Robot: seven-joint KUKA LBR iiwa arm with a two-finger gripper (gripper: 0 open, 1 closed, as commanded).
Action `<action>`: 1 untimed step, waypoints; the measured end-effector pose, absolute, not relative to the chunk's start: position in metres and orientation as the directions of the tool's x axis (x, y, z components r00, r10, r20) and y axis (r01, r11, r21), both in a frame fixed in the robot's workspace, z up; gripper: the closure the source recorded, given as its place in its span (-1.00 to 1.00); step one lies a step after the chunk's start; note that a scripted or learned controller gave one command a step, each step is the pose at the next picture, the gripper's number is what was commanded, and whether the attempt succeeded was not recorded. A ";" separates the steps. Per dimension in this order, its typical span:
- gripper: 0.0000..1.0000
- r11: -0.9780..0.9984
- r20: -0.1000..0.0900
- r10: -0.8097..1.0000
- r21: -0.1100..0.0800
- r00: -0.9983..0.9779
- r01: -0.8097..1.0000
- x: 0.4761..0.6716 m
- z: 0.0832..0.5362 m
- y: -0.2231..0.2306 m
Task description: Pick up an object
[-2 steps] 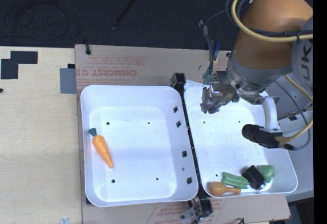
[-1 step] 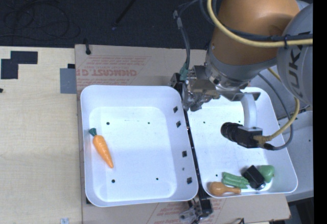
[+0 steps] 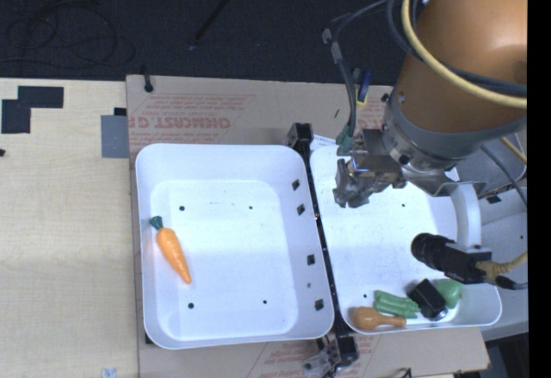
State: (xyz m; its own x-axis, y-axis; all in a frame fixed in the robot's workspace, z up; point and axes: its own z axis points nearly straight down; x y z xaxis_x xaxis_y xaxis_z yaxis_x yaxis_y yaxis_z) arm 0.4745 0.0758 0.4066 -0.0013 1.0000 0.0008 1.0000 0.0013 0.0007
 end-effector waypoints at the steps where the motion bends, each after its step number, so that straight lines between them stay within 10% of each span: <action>1: 1.00 0.011 0.001 1.000 -0.004 -0.011 1.000 0.475 0.399 0.184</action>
